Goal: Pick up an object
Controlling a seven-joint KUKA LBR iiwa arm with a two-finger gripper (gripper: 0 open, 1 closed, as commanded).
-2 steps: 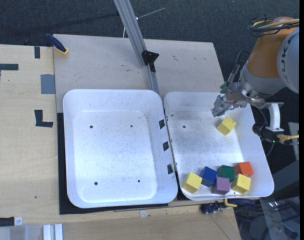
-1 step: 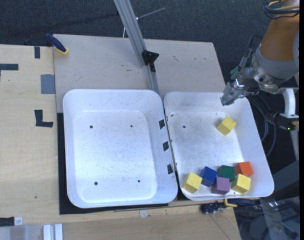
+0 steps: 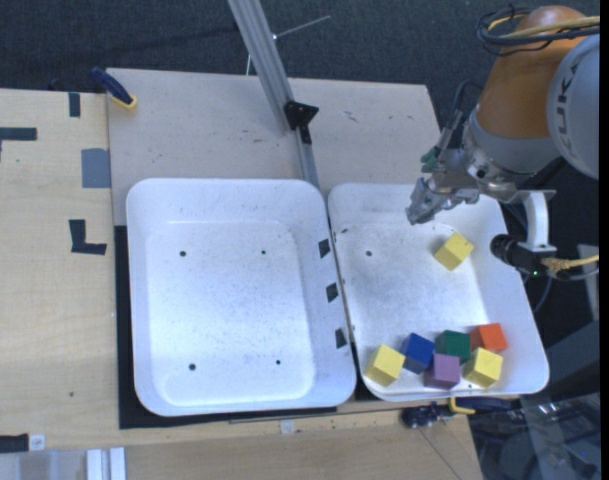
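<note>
- A pale wooden counter (image 3: 214, 133) is carrying two shallow white bins side by side, seen from above at a slant.
- The right bin (image 3: 404, 298) is serving as the landmark; the left bin (image 3: 229, 288) is lying against its left rim.
- The grey arm with its orange band (image 3: 529, 73) is reaching in over the right bin's far right corner.
- The gripper (image 3: 426, 208) is hanging over the far part of the right bin; whether its fingers are wide or narrow cannot be told.
- A lone yellow cube (image 3: 453, 251) is lying tilted in the right bin, just beside the gripper on its near right, apart from the other blocks.
- Along the right bin's near rim a cluster of blocks is sitting close together: a yellow block (image 3: 386, 364), a blue block (image 3: 418, 351), a purple block (image 3: 445, 369), a green block (image 3: 452, 344), an orange block (image 3: 490, 337) and another yellow block (image 3: 485, 367).
- A slanted metal pole (image 3: 269, 58) is rising beyond the right bin's far left corner.
- A blue and yellow tool (image 3: 114, 87) is lying on the counter, well apart from the right bin, far to its left.
</note>
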